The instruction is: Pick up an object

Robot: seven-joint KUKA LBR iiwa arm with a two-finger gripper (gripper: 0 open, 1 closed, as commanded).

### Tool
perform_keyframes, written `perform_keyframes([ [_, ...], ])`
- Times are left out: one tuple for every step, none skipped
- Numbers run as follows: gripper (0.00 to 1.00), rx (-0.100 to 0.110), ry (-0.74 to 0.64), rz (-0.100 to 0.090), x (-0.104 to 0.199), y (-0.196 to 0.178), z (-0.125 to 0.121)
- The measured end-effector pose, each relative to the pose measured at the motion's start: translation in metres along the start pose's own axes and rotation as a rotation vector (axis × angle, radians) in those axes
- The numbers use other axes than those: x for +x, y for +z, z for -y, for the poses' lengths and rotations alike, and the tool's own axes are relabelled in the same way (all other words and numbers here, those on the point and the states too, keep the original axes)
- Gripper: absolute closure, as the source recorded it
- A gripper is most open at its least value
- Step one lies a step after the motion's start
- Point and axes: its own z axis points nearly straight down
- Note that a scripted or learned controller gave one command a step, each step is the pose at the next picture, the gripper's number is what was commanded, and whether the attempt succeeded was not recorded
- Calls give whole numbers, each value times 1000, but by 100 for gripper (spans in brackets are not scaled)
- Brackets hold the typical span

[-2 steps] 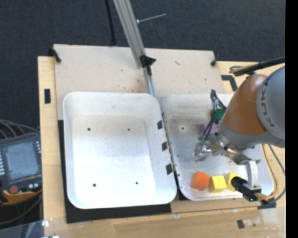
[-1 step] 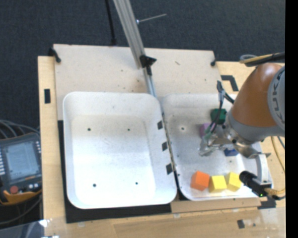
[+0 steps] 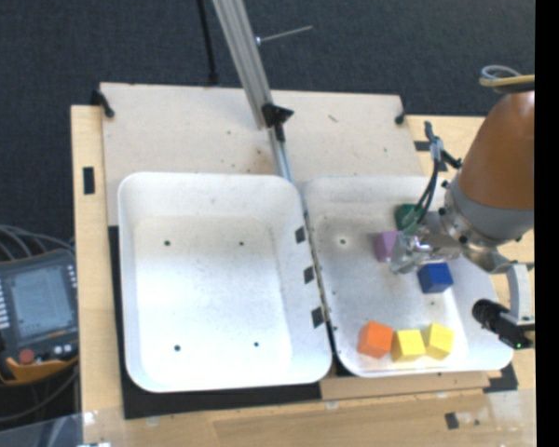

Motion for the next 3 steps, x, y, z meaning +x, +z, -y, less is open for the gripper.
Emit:
perform_keyframes([
  [100, 6, -1, -1, 43, 2, -3],
  [100, 12, -1, -3, 95, 17, -14],
  [100, 9, -2, -1, 151, 27, -28],
])
